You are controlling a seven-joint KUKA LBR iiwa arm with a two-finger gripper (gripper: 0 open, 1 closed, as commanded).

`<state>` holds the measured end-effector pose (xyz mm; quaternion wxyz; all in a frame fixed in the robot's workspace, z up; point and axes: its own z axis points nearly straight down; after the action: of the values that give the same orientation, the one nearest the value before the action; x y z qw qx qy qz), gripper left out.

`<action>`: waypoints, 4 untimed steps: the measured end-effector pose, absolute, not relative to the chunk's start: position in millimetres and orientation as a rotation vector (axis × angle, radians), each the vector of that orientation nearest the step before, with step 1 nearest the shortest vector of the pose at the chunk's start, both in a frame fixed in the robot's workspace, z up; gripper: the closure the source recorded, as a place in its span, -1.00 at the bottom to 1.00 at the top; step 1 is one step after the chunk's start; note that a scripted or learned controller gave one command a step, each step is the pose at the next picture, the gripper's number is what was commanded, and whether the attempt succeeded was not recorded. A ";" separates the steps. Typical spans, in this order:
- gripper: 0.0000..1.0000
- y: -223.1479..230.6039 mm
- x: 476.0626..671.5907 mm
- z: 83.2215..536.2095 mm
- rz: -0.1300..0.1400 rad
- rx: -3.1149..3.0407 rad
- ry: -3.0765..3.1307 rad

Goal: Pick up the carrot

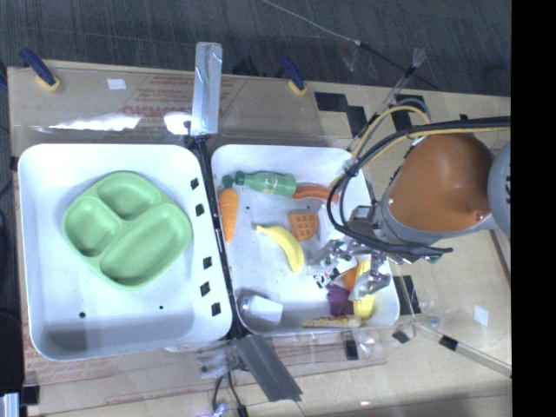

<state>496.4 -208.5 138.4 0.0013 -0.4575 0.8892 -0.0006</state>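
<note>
The left bin (52, 233) holds a green divided plate (126, 228), with three compartments, lying a little left of the bin's middle. Where the two bins meet, a grey metal bracket (207, 89) stands at the far edge.

In the right bin (261, 156), the carrot (228, 213) lies against the left wall, orange, with its green top toward the far side and its tip pointing near. Just right of its top, a green bottle (265, 182) lies on its side along the far part of the bin. Near the bin's near-left corner sits a small white cup (261, 309), tipped over. A yellow banana (284, 244) lies near the middle, well apart from the carrot, and a brown waffle piece (303, 226) is just right of it. An orange-red item (311, 192) lies beyond the waffle, close to the bottle's end.

The gripper (352, 272) hangs over the right, near part of this bin, far from the carrot, above a cluster of small toys: a purple piece (339, 301), a yellow piece (363, 307) and something orange (349, 278). Whether the fingers are spread or closed cannot be told, as the cluster and cables crowd them. The arm's orange band (439, 185) sits to the right, with black and yellow cables (382, 133) looping over the bin's far-right corner.
</note>
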 end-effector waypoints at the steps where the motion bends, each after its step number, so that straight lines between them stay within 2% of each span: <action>1: -1.00 -201.1 483.7 96.0 -0.004 -1.983 2.416; 2: 1.00 -201.9 484.6 105.9 -0.010 -1.989 2.415; 3: 1.00 -208.2 477.8 191.6 -0.003 -2.491 1.911; 4: 1.00 -197.2 492.2 95.4 -0.006 -2.642 1.700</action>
<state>492.2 -197.2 95.4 -0.0003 -0.8410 0.5411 -0.0020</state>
